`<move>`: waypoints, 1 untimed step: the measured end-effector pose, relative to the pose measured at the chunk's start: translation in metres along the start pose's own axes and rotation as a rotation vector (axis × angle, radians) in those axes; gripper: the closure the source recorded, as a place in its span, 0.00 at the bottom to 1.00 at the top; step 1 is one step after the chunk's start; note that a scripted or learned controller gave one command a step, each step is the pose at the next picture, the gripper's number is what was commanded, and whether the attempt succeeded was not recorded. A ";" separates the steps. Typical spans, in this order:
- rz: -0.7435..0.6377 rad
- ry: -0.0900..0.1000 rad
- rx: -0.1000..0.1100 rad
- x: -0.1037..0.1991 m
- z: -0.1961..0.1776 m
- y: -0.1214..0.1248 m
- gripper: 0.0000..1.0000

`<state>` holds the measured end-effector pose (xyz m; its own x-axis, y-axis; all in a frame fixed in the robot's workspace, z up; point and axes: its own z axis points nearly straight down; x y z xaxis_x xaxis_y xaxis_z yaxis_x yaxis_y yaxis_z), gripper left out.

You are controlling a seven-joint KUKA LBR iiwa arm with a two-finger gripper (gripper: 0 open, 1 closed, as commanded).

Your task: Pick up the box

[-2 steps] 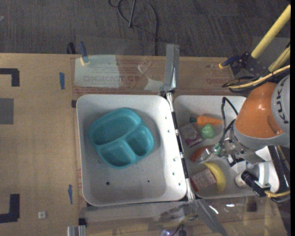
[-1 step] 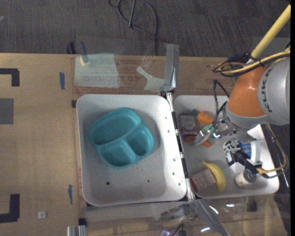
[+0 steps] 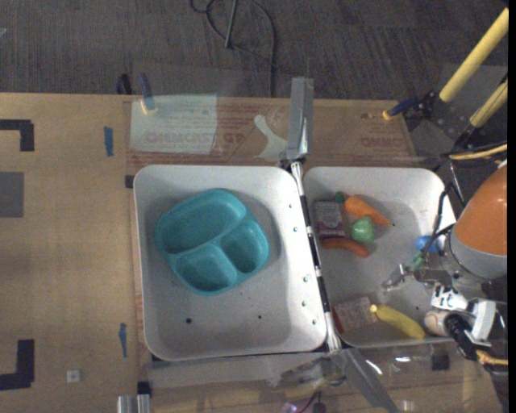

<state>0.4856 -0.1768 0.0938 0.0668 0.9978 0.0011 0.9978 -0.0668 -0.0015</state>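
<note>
Faint reddish print on cardboard strip [image 3: 201,139] behind left bin [image 3: 145,242], far left of hand [image 3: 401,278]; letters blurred, upside down, unreadable. Small box [image 3: 328,219] label illegible. No other text.

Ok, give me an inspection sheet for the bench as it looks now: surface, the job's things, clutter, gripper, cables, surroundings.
Surface: two white bins side by side, left bin and right bin, on a brown bench.
Job's things: small box by the right bin's near left corner, touching a yellow banana; a darker packet lies near the divider.
Clutter: teal divided plate in the left bin; carrot, green toy, red piece in the right bin.
Gripper: gripper over the right bin, away from the box; finger state unclear.
Cables: black cable on the floor.
Surroundings: blue tape marks, yellow poles.
</note>
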 end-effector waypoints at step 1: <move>-0.127 -0.003 -0.013 0.078 0.005 0.068 0.00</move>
<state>0.5587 -0.1032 0.0886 -0.0606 0.9982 -0.0028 0.9981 0.0606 0.0114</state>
